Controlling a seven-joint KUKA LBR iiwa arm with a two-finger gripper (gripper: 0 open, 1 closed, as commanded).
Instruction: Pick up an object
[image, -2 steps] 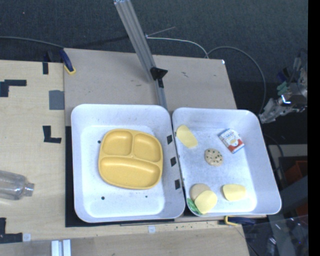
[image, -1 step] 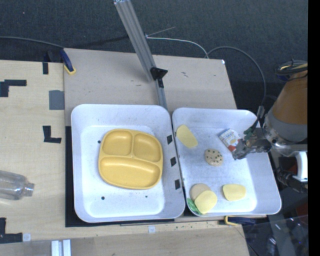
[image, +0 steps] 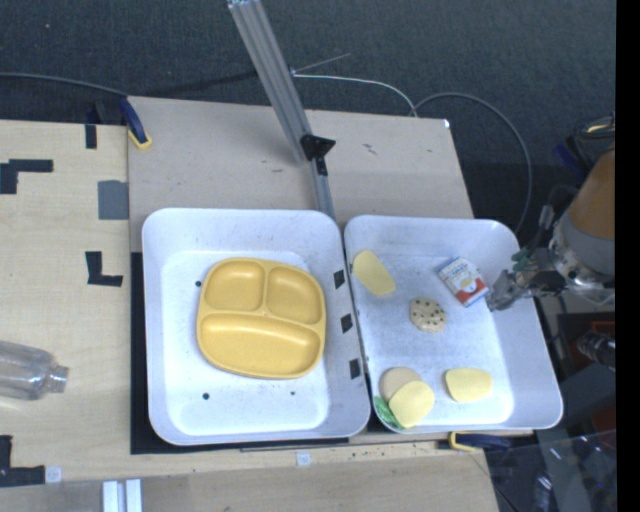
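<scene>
Pincer (image: 503, 292) hangs at the right bin's (image: 520, 395) right rim, just beside a small red-and-white carton (image: 462, 280); whether it is open or closed cannot be told. Nearby lie a cookie (image: 428, 315) and 3 yellow pieces. A yellow divided plate (image: 262, 317) sits in the left bin (image: 170, 300).

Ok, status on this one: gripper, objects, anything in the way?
Gripper at right bin's right edge, beside small carton. No object seen between its fingers. Cookie close by; path looks clear.

Tray (image: 262, 317) in left bin (image: 170, 300)
</scene>
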